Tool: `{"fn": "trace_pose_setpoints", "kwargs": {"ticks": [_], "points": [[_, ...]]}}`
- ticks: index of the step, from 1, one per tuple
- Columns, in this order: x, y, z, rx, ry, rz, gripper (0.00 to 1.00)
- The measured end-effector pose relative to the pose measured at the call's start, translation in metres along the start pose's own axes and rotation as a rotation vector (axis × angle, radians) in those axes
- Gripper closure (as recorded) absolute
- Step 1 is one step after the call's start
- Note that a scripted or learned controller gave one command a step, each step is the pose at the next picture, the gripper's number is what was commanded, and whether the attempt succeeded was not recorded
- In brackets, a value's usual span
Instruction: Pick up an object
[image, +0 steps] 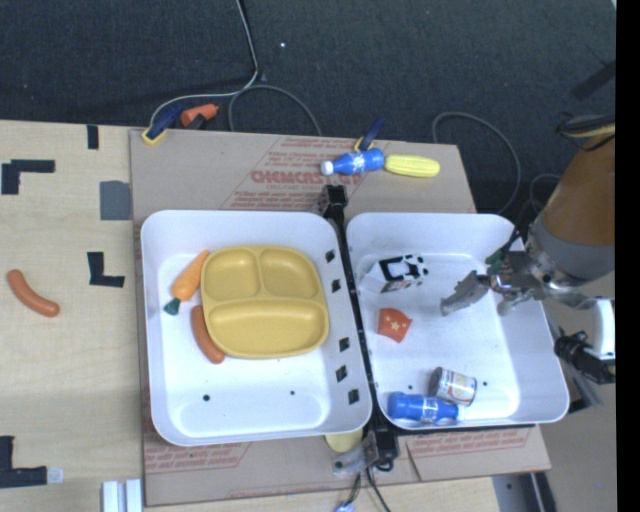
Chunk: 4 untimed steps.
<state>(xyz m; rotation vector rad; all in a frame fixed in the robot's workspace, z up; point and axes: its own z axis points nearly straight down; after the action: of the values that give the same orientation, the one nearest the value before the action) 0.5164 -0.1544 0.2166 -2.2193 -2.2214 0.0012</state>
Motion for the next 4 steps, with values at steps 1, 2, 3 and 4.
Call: {"fn": "trace_pose_setpoints", "kwargs": {"ticks": [1,2,3,4], "points": [[0.043,0.034,0.09,0.003,0.001,-0.003,0.0],[0.051,0.065,0.134,0.0,-0.002,-0.001,0.0],[0.057,0.058,0.13,-0.009,-0.005,0.0,0.0],[-0.022,0.007,0.115,0.002,-0.003,0.009,0.0]]}}
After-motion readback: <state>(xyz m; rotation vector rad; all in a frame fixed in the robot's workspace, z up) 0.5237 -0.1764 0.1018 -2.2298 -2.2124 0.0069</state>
